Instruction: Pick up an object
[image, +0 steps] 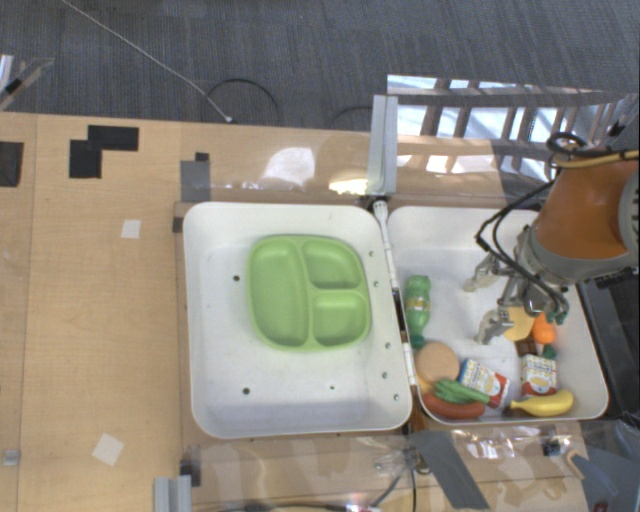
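Gripper (512, 312) low in right bin (440, 235), jaws look spread, nothing between them. Orange piece (543, 331) just beside it. Green bottle (416, 303) by bin's left wall. Green tray (307, 291) mid left bin (215, 330).

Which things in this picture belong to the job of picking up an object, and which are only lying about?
Belonging to the job:
gripper
green bottle
banana
orange piece
round bread piece
small cartons
right bin

Only lying about:
green divided plate
left bin
black cable
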